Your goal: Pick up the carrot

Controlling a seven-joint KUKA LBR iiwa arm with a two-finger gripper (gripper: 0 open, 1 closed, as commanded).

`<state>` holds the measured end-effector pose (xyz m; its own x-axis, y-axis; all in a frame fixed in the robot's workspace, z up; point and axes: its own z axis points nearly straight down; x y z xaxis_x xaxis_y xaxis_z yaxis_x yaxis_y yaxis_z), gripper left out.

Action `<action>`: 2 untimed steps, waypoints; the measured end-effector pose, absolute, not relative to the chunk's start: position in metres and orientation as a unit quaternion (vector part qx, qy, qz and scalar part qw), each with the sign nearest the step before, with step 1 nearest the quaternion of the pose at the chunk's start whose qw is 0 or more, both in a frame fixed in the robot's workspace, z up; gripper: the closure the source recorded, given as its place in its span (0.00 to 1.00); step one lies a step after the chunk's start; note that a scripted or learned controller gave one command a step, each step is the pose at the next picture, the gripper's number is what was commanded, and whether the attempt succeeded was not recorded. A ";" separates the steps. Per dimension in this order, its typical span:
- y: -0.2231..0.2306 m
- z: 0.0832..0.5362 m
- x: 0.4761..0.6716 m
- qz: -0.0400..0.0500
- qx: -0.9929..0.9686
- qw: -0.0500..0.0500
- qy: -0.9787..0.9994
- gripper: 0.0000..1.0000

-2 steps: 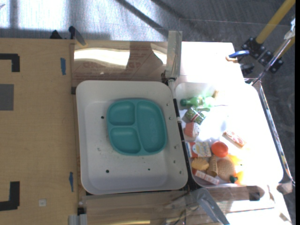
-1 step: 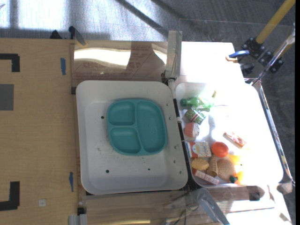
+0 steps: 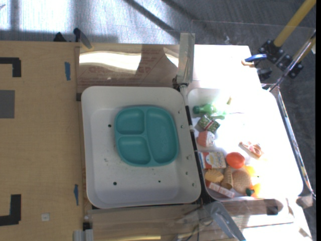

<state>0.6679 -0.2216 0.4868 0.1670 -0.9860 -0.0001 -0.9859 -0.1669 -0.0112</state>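
The carrot looks like a small orange piece with a green tip, lying at the near right corner of the right bin. It rests against a brown bread-like item and is partly hidden by it. Several other toy foods crowd the same bin: a red-orange tomato, a green bottle, a green carton and a yellow-brown piece.
The left bin holds a teal divided plate. A cardboard sheet covers the bench to the left. A yellow pole with black clamps stands at the top right, beyond the right bin.
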 end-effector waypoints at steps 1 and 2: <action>-0.209 0.486 0.668 -0.004 -0.917 0.003 0.398 0.00; -0.209 0.486 0.667 -0.003 -0.971 0.002 0.238 0.00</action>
